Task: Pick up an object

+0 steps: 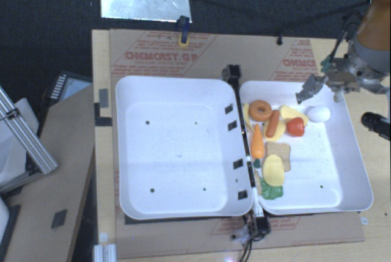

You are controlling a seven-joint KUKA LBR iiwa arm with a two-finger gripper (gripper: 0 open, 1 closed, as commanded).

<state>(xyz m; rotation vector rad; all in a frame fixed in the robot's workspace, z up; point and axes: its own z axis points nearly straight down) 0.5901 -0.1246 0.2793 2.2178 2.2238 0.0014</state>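
Gripper (314,88) above right bin (351,151) | jaws' state: cannot tell | advice: centre over egg (317,113), descend straight.

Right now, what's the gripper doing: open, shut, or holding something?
Gripper: above the far edge of the right white bin, near the white egg; nothing visibly held; open or shut cannot be told.

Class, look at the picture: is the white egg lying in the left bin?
No, the egg lies in the right bin, beside the tomato.
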